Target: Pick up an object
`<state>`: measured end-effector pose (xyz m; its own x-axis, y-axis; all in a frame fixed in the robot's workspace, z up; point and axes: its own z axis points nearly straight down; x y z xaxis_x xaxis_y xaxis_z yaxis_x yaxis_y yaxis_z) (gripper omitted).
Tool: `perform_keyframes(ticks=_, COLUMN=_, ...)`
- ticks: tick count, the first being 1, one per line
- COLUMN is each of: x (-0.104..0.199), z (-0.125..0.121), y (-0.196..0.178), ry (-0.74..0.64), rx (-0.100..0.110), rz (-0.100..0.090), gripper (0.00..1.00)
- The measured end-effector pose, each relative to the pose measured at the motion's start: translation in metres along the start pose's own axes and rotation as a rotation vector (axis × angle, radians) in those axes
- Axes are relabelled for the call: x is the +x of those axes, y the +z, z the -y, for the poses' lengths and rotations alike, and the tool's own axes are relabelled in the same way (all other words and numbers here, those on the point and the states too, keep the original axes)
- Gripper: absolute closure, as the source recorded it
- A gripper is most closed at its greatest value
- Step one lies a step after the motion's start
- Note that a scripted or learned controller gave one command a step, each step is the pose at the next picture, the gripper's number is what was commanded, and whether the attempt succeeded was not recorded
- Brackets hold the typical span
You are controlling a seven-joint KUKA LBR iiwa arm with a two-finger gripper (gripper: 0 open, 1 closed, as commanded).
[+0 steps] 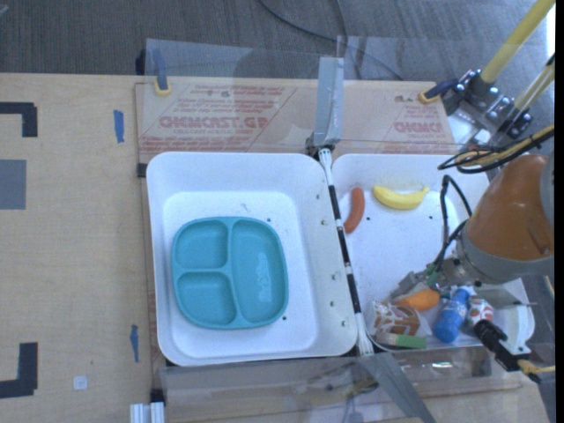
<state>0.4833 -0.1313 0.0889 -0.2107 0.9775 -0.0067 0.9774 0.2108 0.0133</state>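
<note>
The right bin (388,245) holds a yellow banana (399,196) and a red-orange sausage (353,210) near its far side. A cluster lies in its near corner: an orange piece (421,300), a blue bottle (451,316), a brown and white pastry-like item (396,321), a green piece (411,343) and a red and white item (481,309). My gripper (429,280) hangs low under the orange wrist band, just above the orange piece and the bottle's top. The wrist hides part of it.
In the left bin (163,192) lies a teal divided plate (230,272). A ridge (339,245) separates the two bins. Cables and yellow bars (515,38) stand at the far right. A clear panel (264,104) rises behind the bins.
</note>
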Motion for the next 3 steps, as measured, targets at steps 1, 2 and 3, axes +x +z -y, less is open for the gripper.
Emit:
perform_keyframes(ticks=1, x=-0.001, z=-0.001, y=-0.011, ry=0.002, rx=-0.004, rz=0.000, gripper=1.00)
perform_keyframes(ticks=2, x=0.059, z=-0.067, y=-0.095, ry=0.180, rx=0.013, rz=-0.005, gripper=1.00)
perform_keyframes(ticks=3, x=0.059, z=-0.067, y=-0.095, ry=0.180, rx=0.014, rz=-0.005, gripper=0.00)
